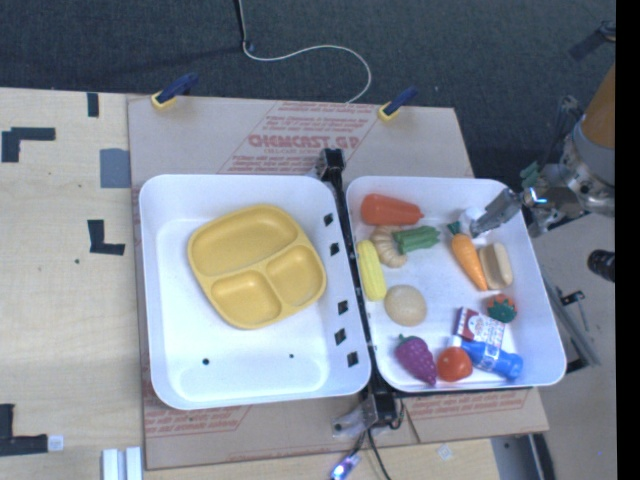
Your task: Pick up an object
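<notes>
I can't tell the gripper (490, 216) state, right of frame; carrot (468, 259) looks light, slick plastic, grab mid-body.

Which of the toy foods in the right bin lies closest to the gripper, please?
The orange carrot, lying at a slant just below the gripper near the bin's far right side. The hot dog bun beside it sits slightly farther; the red pepper lies well left.
</notes>
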Robot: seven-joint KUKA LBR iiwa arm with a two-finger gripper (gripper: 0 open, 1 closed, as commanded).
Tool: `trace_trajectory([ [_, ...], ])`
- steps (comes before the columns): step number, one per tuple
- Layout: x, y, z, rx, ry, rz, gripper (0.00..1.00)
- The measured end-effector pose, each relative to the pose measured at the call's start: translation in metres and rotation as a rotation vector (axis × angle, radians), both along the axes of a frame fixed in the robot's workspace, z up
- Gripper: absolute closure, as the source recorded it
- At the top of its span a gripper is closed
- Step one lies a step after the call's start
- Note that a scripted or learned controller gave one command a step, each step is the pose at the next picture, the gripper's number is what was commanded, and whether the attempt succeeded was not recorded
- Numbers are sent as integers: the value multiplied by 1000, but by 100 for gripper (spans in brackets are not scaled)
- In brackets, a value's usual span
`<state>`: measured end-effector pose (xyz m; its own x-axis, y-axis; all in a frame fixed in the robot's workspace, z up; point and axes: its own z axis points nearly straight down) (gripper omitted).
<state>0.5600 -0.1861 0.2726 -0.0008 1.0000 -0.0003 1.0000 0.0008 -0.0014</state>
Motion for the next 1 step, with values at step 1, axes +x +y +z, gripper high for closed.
trace_trajectory([
  [1,-62,41,-83,6,13,-1,0],
])
